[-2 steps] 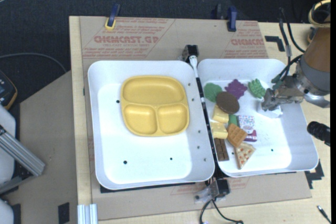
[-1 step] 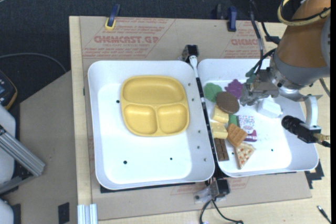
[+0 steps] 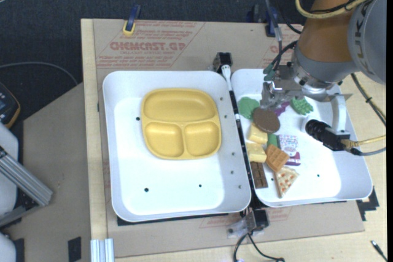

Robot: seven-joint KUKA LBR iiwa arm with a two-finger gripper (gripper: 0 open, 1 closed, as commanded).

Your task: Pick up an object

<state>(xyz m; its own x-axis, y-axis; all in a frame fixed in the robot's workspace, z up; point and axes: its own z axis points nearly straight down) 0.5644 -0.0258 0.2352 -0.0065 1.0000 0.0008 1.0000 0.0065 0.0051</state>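
Note:
The right bin [image 3: 353, 178] holds a pile of toy food. A brown round disc [image 3: 266, 120] lies near its far left, with a green leafy piece [image 3: 247, 107] beside it and purple grapes [image 3: 282, 109] just behind. Nearer the front lie yellow cheese blocks [image 3: 257, 135], an orange waffle [image 3: 277, 159], a pizza slice [image 3: 285, 181], a brown chocolate bar [image 3: 259, 175] and a small pink-and-white packet [image 3: 289, 143]. My gripper [image 3: 272, 92] hangs low over the far part of this bin, right behind the brown disc and over the grapes. Nothing can be seen held in it.
The left bin [image 3: 123, 150] carries a yellow divided plate [image 3: 181, 121]. A second green piece [image 3: 302, 105] lies under the wrist. A black plug on a yellow cable [image 3: 323, 134] hangs over the right bin's middle. The grey-and-orange arm [image 3: 334, 15] fills the upper right.

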